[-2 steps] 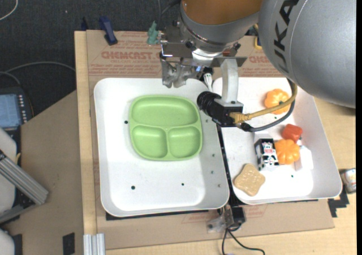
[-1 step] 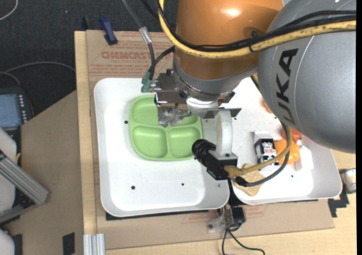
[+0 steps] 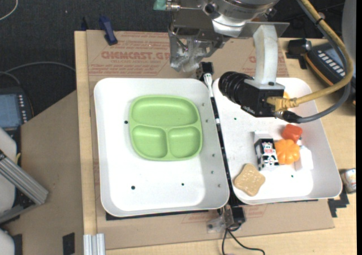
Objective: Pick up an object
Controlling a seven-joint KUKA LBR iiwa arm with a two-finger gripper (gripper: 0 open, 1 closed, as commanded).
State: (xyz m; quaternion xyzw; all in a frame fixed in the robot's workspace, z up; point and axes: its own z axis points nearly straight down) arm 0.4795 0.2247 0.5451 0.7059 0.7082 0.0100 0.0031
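Note:
My gripper (image 3: 189, 55) hangs under the grey wrist at the top of the view, over the cardboard just behind the back rim of the left bin (image 3: 110, 152). A green divided plate (image 3: 166, 127) lies in the left bin. In the right bin (image 3: 325, 183) lie a tan cracker-shaped piece (image 3: 249, 179), a small black-and-white box (image 3: 266, 154), an orange toy (image 3: 287, 151) and a red-orange piece (image 3: 292, 132). All of these sit well in front of the gripper, on the bin floors.
A black cylinder (image 3: 244, 92) on a white bracket (image 3: 266, 56) juts over the back of the right bin, with a yellow-tipped cable (image 3: 314, 96) running off to the right. A blue clip (image 3: 107, 29) lies on the cardboard at the back left.

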